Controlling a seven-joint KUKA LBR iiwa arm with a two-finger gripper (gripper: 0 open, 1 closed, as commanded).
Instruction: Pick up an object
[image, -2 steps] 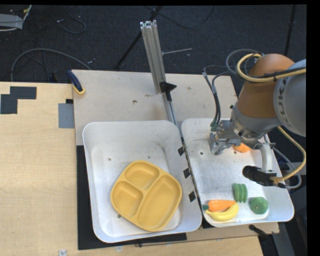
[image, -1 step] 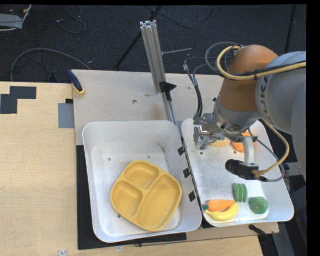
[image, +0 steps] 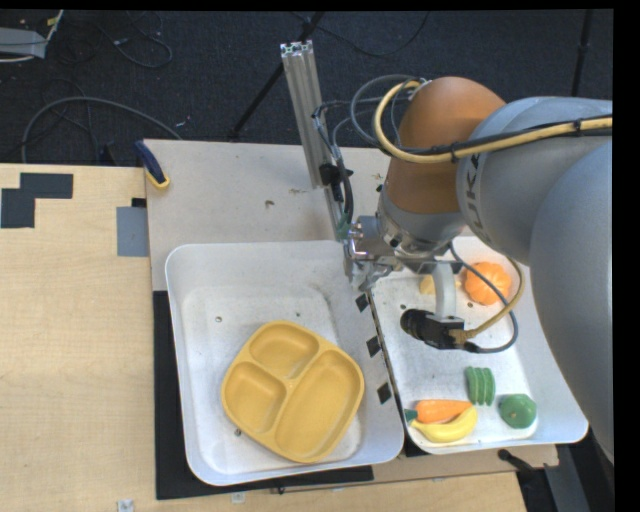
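Note:
My gripper (image: 358, 268) hangs over the top end of the divide between the two bins, low over the right bin's upper left corner, with nothing visibly held. The right bin (image: 563, 424) holds an orange fruit (image: 487, 283) partly behind the arm's cable, a ridged green piece (image: 480, 385), a round green piece (image: 517, 410), a carrot (image: 443, 409) and a banana (image: 446, 431) along its front edge. In the left bin (image: 182, 300) lies a yellow divided plate (image: 292, 390), well below and left of the gripper.
An aluminium post (image: 307, 115) stands just behind the gripper. A small blue and yellow tool (image: 152, 165) lies on the board's back left corner. The arm's bulk covers the right bin's upper right part.

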